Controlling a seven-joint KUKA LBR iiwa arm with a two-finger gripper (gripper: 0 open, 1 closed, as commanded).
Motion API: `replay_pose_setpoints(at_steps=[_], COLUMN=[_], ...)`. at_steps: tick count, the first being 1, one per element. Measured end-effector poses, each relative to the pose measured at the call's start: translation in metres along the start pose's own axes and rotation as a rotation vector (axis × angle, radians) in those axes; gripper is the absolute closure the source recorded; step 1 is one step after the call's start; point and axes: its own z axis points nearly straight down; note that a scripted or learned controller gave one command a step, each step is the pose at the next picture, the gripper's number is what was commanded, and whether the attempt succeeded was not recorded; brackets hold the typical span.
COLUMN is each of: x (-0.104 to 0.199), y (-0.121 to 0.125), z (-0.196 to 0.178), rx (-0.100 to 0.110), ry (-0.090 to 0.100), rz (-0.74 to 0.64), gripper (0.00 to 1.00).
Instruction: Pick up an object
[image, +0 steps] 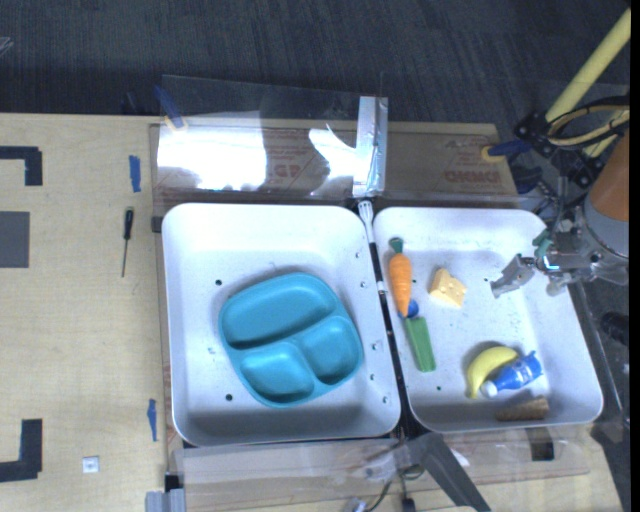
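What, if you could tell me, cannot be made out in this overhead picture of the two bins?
- Gripper, camera view: small and blurred against the right bin, so its state is unclear.
- Brown object at the right bin's near edge: too small and dim to identify.
- Blue-and-white item: partly overlapped by the banana; its label is unreadable.
- Arm: cut off by the right edge.

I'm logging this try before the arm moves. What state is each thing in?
Gripper: over the right bin, holding nothing.
Blue tray: flat in the left bin.
Carrot: lying by the divider.
Green stick: lying below the carrot.
Cheese: lying apart.
Banana: touching the blue tube.
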Motion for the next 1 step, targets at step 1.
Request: replay_pose_setpoints(at_steps=[1], x=[0.0436], y=[0.0730], z=[0.0660], rx=[0.004], ry=[0.002], rz=[-0.040], gripper=[0.00])
